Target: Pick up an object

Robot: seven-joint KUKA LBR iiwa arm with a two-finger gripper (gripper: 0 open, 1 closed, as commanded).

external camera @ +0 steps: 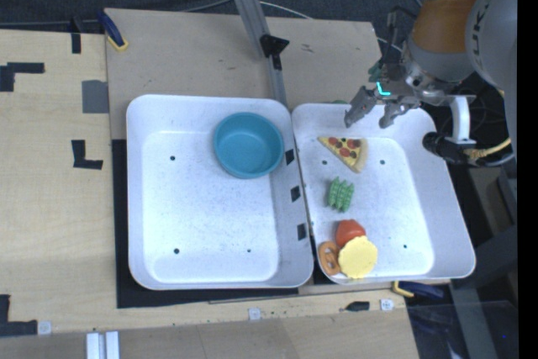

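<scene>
Looking down at the right bin [437,206], I see my gripper [373,113] hanging over its far edge with the two fingers spread apart and nothing between them. The arm [458,4] behind it is cut off by the frame's right and top edges, so I only get the orange band and part of the grey housing.

Just below and slightly left of the gripper lies the pizza slice [344,150], the nearest thing to the fingers (a flat wedge, toppings too small to read). Its long axis runs on a slant: the narrow tip points up-left, toward the wall shared by the bins, and the wide crust end sits down-right.

Farther below the gripper, along the same side of the bin, comes a green ridged piece [340,193], its exact shape hard to make out. Beyond that sits a cluster against the near wall: a red round item [350,230] partly covered by a yellow lumpy one [359,257], with an orange disc [327,257] tucked at their left, half hidden.

Well to the gripper's left, in the left bin [193,240], sits a blue bowl [248,145], upright. Both bins rest on the surface [50,206].
</scene>
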